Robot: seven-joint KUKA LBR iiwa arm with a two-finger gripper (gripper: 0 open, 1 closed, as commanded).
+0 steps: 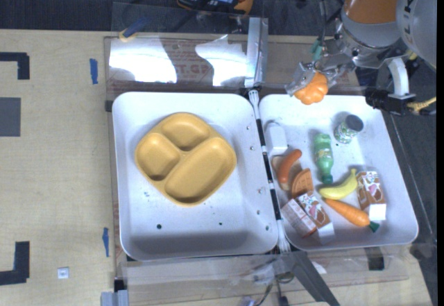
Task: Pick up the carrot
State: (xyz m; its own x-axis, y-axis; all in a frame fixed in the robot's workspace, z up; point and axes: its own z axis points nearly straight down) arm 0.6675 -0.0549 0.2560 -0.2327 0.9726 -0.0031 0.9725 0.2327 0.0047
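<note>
The carrot (349,213), orange with a green tip, lies flat in the right bin (399,180) near its front right corner. It sits between a banana (338,188) and the bin's front wall. My gripper (310,81) hangs over the far left corner of the right bin, well away from the carrot. Its fingers are closed around a small orange pepper-like toy (312,90), which hangs off the bin floor.
Around the carrot are two small cartons (309,214) (370,191), a green bottle (322,155), a sausage (287,163), a brown wedge (302,181) and a can (347,126). The left bin (132,124) holds a yellow divided plate (184,157).
</note>
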